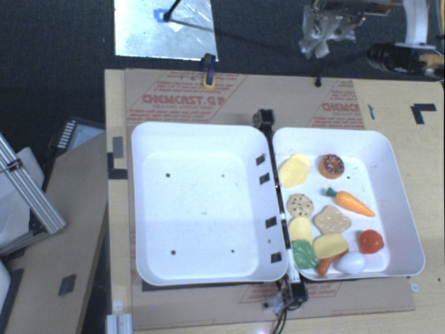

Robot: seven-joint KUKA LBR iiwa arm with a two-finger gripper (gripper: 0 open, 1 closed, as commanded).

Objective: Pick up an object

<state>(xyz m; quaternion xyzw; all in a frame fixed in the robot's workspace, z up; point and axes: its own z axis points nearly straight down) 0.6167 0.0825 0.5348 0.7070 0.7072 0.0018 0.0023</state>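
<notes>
A: Where is the gripper (318, 39) seen?

B: It is seen near the top edge at about one o'clock from the middle of the view, raised above the dark floor beyond the bench (188, 92) and well apart from both bins. Nothing is seen between its fingers. Whether they are spread or closed cannot be told, since the metal parts are blurred together.

A: And the objects to be picked?

B: All are found in the right bin (398, 186). A pale yellow piece (294, 170) is lying at its ten o'clock, with a chocolate doughnut (332, 165) just beside it toward twelve. A carrot (350, 201) is placed at about three o'clock from the bin's centre, pointing toward the right wall. A round biscuit (300, 204) and a tan cracker (332, 220) are set near the centre. A red tomato (371, 241) is seen at five o'clock, and a white egg (352, 262) at six, against the near wall. A green item (303, 255) is packed at seven o'clock, touching a yellow piece (329, 245).

A: The left bin (149, 207)?

B: Only its white floor with a few dark dots is shown. A yellow clamp (208, 79) is fixed at the bench's far edge, at twelve o'clock from that bin.
</notes>
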